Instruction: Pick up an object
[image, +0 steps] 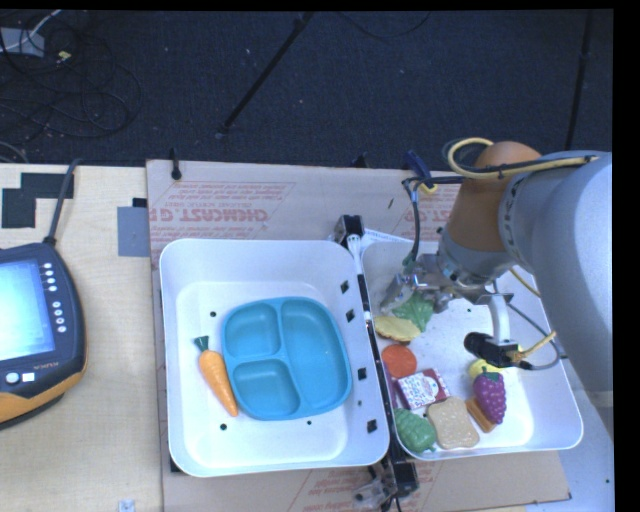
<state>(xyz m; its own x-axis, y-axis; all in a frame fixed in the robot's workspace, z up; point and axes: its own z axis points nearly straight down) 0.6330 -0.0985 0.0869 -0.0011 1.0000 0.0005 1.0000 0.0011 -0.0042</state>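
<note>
Toys crowd the near end of the right bin (560, 425), and I'll place everything from the blue divided plate (283, 357) that lies in the left bin (190, 270). Nearest me, off the plate's lower right corner and across the divider between the bins, lie a green leafy piece (414, 431) and a slice of toast (455, 422), touching each other. Just right of the toast sits a purple bunch of grapes (490, 397) with a small yellow piece at its top. A dark red packet (420, 387) lies beside the toast on its far side, and a red-orange round toy (399, 359) lies beyond that, directly right of the plate. A toy carrot (216, 379) lies against the plate's left edge in the left bin.

Farther back, right of the plate's upper corner, a yellow piece (396, 327) lies with a green object (416, 311) on it. My gripper (425, 290) is down right over that green object, at the far left of the right bin. I cannot tell from this angle how wide the claw stands or whether it has anything in it.
</note>
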